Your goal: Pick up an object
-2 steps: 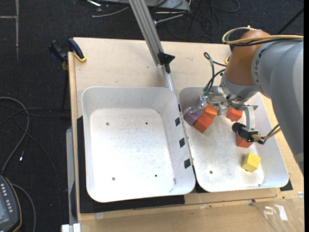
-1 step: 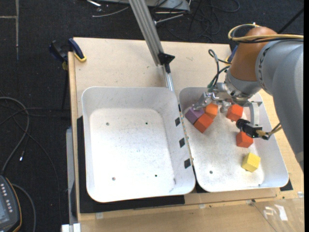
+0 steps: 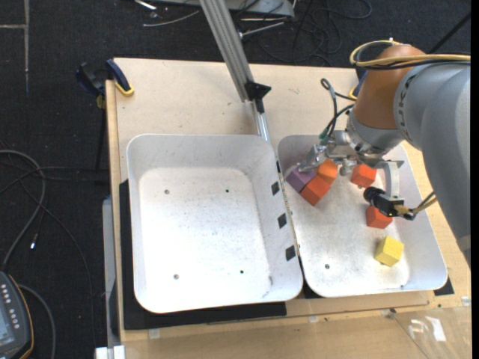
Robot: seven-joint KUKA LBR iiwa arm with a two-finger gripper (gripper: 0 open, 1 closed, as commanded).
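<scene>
The grey arm's two-finger gripper point(image 3: 323, 161) reaches down into the right-hand shallow white bin point(image 3: 352, 264), its tip right at a large orange block point(image 3: 319, 183) and the small purple block point(image 3: 299, 179) touching it, but whether the jaws are spread, pressed together or pinching either block cannot be told from this slant. That bin holds five blocks counted: the large orange one, the purple one, two smaller orange-red cubes point(image 3: 363, 175) point(image 3: 378, 217) and one yellow cube point(image 3: 389, 250) near the front, while the left-hand white bin point(image 3: 198, 223) lies beside it.
</scene>
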